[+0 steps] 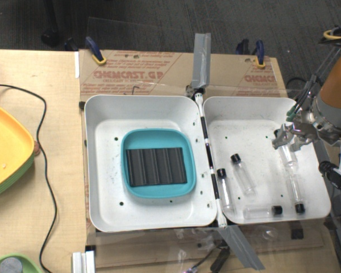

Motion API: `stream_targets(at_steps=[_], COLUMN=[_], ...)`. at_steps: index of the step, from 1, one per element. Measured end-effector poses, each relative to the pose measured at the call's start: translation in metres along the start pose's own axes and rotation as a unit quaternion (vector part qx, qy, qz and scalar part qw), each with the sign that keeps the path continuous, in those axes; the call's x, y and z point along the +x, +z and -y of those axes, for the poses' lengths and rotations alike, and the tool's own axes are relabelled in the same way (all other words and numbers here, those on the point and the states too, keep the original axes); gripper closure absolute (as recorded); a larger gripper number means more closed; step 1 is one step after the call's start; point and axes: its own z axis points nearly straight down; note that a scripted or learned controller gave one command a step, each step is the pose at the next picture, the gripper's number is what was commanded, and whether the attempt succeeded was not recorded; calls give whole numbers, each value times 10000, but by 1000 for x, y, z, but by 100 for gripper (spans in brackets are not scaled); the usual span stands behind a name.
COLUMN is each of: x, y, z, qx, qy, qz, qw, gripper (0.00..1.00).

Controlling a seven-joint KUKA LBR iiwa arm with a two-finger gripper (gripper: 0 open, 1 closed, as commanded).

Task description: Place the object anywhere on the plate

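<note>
The end effector (288, 138) sits over the right bin (256, 110), fingers around the top of a clear vial (289, 160). The teal plate (157, 164) lies in the left bin (102, 152). Other vials (242, 175) are faint against the white.

even overhead light, soft shadows, slightly grainy, sharp.

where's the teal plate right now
In the camera view, the teal plate sits in the middle of the left bin, across the divider from the clear vials in the right bin.
</note>
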Motion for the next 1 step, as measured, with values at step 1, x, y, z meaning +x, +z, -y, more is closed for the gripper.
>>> stream_targets(at_steps=[1], x=[0], y=[0], z=[0], qx=[0], qy=[0], qz=[1], qw=[10000], gripper=[0])
